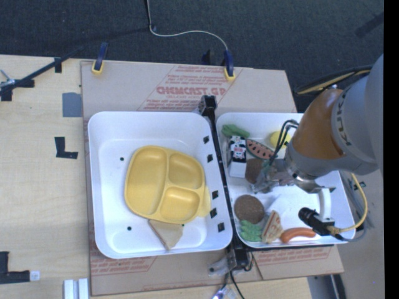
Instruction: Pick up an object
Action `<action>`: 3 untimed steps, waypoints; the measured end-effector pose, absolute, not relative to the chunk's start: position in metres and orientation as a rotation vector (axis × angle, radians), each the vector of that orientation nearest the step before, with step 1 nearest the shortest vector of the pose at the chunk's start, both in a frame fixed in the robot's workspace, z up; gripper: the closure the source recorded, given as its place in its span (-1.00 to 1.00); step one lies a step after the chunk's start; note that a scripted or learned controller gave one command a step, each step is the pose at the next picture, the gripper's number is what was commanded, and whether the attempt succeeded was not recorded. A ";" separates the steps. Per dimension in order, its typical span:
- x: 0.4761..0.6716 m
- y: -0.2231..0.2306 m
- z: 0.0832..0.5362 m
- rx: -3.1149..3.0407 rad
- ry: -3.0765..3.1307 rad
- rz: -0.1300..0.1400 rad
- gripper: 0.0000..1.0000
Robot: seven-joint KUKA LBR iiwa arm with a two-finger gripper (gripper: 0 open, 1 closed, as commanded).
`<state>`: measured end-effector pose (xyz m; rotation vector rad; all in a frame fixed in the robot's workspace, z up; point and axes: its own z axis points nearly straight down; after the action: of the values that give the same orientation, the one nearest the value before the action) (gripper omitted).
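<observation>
From above, the tabletop [37,167] carries a cardboard sheet [187,89] on which two shallow white bins sit side by side. The left bin [103,136] holds a yellow divided plate [165,184] lying flat, with a tan wedge [166,234] poking out from under its near edge. The right bin [349,237] holds small toy foods: a green piece [235,130], a watermelon slice [259,148], a yellow ball [276,138], a small black-and-white box [237,151], a brown round patty [249,208], a green leafy piece [250,231], a sandwich-like wedge [272,227] and an orange hot dog [298,234]. The arm [336,126] reaches in from the right; its hand [267,180] is low over the right bin just above the patty, and whether it is clenched or released cannot be told.
</observation>
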<state>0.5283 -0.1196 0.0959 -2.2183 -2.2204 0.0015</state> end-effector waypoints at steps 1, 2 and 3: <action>0.536 -0.058 0.188 -2.217 -2.228 -0.003 1.00; 0.535 -0.060 0.184 -2.219 -2.222 0.002 -1.00; 0.525 -0.119 0.205 -2.227 -2.218 0.002 -1.00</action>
<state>0.5252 -0.1185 0.2050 -2.2265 -2.2182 0.0023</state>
